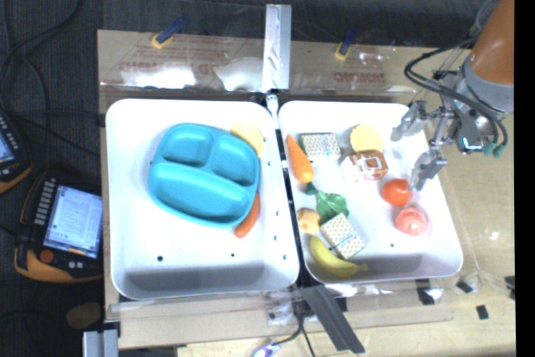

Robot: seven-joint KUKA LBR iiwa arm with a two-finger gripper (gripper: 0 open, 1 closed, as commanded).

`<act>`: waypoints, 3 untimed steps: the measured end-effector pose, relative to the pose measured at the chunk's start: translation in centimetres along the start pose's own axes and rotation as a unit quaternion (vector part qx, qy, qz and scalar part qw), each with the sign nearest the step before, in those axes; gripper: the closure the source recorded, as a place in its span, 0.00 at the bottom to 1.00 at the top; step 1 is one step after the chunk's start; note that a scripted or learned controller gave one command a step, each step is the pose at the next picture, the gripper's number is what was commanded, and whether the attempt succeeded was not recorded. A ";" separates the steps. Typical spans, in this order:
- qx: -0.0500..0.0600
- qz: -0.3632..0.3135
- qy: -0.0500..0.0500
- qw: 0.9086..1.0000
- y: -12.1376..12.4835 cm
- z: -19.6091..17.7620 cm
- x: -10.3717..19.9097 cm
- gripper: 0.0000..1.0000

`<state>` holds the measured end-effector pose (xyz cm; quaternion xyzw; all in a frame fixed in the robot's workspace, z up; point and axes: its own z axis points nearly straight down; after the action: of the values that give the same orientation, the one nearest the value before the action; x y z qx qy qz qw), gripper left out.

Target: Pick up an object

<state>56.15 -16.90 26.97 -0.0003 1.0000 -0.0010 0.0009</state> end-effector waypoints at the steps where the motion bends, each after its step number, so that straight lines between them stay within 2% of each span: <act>1: 0.000 0.112 0.001 0.994 0.3 8.3 3.4 0.00; 2: 0.001 0.284 0.000 0.959 -3.7 6.6 -6.3 0.00; 3: 0.001 0.392 0.000 0.920 -4.5 17.1 -2.2 0.00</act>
<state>58.37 -21.47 9.86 0.3921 0.9199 -0.0011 0.0008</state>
